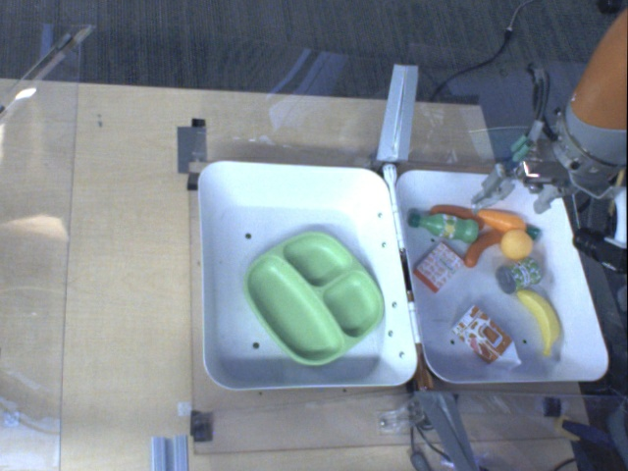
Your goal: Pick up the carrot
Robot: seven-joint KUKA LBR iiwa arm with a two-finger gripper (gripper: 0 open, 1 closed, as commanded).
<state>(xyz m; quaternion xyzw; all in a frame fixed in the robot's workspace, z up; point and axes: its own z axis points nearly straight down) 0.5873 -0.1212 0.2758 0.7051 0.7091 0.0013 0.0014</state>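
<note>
Nearest the lens lay a red-and-white packet, below the carrot — the orange root near the right bin's far wall. Touching the carrot: a green bottle left, a lemon beneath. Just above it hovered the gripper, fingers apart — likely poised to descend.

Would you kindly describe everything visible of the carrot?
The carrot is a small, smooth orange piece, plastic-looking, with a green end toward the right. It lies flat, roughly crosswise, near the far end of the right bin. It sits in a cluster, touching or nearly touching the bottle and lemon. The claw hovers just beyond it.
</note>
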